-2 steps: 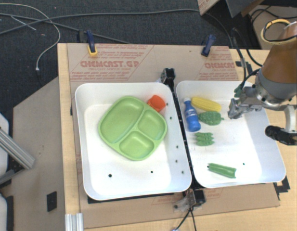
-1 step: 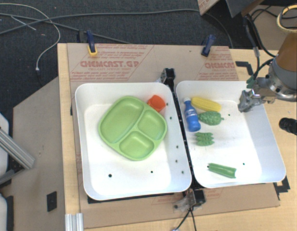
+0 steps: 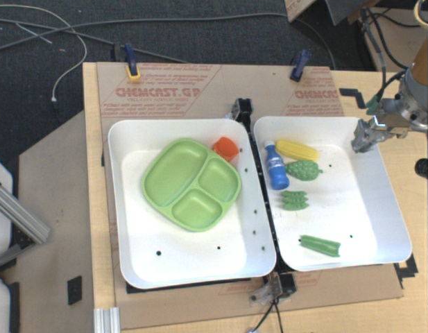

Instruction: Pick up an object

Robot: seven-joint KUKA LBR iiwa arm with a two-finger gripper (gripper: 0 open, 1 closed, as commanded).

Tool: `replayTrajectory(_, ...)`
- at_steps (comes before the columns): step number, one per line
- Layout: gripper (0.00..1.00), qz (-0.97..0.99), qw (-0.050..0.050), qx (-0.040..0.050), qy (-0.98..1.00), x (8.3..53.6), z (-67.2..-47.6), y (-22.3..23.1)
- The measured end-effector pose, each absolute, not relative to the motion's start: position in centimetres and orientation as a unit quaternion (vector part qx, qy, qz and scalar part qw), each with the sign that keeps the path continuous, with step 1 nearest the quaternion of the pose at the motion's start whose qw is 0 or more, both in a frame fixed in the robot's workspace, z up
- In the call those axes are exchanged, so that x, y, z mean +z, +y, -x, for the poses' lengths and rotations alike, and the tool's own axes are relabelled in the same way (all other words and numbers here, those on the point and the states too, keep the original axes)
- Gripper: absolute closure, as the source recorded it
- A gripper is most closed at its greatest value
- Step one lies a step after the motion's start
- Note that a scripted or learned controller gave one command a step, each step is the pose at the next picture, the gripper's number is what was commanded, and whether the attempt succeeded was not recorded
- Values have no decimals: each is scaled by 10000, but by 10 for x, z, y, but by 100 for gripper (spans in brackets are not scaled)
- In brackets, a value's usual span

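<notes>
Gripper (image 3: 363, 139) poised over the right bin's (image 3: 380, 207) far right corner, jaw state indiscernible, holding nothing visible, well apart from the corn (image 3: 297, 150), bottle (image 3: 275, 167), two green toys and pepper (image 3: 320, 245) clustered leftward as candidate picks.

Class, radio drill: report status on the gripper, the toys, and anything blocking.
Gripper over right bin's far right rim, holding nothing. Corn, bottle, green toys lie untouched left of it. Path clear.
</notes>
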State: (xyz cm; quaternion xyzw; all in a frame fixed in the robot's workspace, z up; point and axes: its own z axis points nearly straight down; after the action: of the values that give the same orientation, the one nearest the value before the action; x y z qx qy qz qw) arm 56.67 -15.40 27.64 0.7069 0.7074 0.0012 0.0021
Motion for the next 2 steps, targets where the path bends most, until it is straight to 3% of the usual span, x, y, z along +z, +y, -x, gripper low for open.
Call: replayTrajectory(2,100,-7050,-22,-1,7092,241,-572,-38)
